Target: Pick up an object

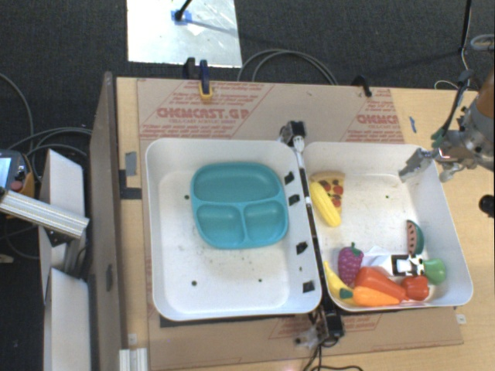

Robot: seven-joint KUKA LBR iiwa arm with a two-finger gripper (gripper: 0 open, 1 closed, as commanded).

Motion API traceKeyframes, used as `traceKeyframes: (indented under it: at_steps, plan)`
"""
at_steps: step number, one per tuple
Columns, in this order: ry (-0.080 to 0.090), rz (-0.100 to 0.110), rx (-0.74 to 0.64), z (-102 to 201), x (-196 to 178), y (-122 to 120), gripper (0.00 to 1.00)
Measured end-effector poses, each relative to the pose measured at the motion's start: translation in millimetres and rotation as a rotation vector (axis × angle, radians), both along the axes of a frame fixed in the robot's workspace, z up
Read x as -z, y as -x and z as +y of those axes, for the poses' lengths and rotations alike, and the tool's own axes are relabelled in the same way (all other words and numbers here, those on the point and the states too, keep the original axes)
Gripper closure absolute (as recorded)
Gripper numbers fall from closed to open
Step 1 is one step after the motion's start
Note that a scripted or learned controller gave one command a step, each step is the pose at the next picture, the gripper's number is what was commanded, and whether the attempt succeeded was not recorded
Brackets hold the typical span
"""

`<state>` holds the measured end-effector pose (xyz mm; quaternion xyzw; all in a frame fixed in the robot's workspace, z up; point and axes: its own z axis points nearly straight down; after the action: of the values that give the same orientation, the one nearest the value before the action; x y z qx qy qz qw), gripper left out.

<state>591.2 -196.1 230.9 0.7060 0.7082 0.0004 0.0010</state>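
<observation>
The pincer, spread open and gripping nothing, is poised over the right bin's far rim; bare floor lies below-left, and one corn cob further left.

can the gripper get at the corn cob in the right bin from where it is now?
Probably yes. The corn cob lies apart from the toy pile, nothing on top, and the gripper hangs over the same bin's far right rim.

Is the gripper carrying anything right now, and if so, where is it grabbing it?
Nothing is held. The gripper sits above the right bin's far right corner with nothing between its fingers; the toy food, such as the corn and carrot, lies in the bin.
</observation>
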Motion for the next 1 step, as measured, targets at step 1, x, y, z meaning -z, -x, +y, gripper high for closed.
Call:
traceKeyframes:
  at_steps: [1]
  plan:
    - [-0.006,0.013,0.002,47.4,82.4,75.1,0.0]
